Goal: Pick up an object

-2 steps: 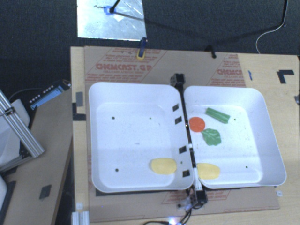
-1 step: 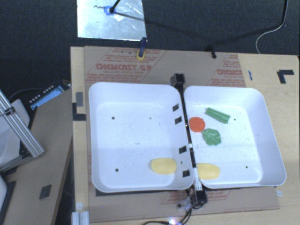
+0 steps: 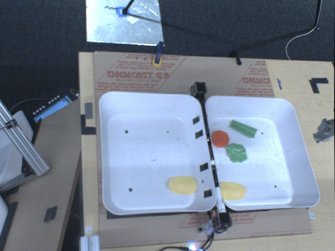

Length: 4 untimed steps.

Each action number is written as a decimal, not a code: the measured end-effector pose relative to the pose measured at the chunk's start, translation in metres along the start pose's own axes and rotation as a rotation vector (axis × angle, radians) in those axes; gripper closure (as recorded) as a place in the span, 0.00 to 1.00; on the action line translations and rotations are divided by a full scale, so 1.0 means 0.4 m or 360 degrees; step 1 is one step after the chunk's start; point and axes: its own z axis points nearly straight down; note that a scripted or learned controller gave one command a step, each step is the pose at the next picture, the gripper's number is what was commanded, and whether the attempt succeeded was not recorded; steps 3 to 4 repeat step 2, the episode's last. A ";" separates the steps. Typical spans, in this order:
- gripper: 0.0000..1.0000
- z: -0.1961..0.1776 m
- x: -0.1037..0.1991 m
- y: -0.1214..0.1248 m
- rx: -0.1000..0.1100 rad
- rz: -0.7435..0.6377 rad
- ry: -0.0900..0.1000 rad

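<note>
Nearest, two yellow lumps [image 3: 182, 184] [image 3: 232, 191] are laid either side of the divider. An orange disc [image 3: 220, 138], green leafy piece [image 3: 236, 152] and green cylinder [image 3: 243, 128] are clustered in the right bin [image 3: 293, 140]. The gripper [image 3: 324, 130] is held right of it, probably for reach; its jaws' spread cannot be told.

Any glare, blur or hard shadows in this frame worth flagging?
Camera view: lighting is even and shadows are soft; the silvery sheet at the top throws bright glare; the whole image is slightly soft, so the print on the brown board blurs; the claw at the right edge is indistinct.
</note>
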 end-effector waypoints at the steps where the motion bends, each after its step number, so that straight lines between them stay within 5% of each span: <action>1: 1.00 -0.283 0.121 0.033 -0.0038 -0.0017 -0.0009; 2: 1.00 -0.513 0.135 -0.004 -0.0038 -0.0010 -0.0010; 4: 1.00 -0.513 0.135 -0.004 -0.0038 -0.0010 -0.0010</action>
